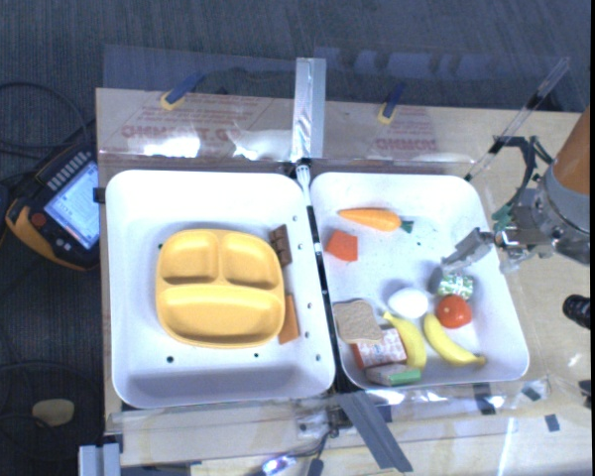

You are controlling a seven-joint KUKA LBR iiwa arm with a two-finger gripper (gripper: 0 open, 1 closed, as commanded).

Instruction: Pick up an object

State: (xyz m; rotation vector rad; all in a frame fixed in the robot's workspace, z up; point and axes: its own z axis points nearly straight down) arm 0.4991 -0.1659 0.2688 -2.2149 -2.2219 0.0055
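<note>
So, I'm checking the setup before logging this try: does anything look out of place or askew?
Mostly tidy. In the left bin, the yellow tray sits atop brown pieces poking out along its right edge.

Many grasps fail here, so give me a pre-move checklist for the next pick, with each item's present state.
1. End effector over the right white bin: ok.
2. Finger opening: cannot tell.
3. Object between fingers: not ok, none visible.
4. Nearest target, the small green-and-white crumpled object, in view just below the end effector: ok.
5. Space around target: not ok; the round red tomato touches it and the white egg lies close.
6. Orange carrot apart from the other items, an easier alternative: ok.
</note>
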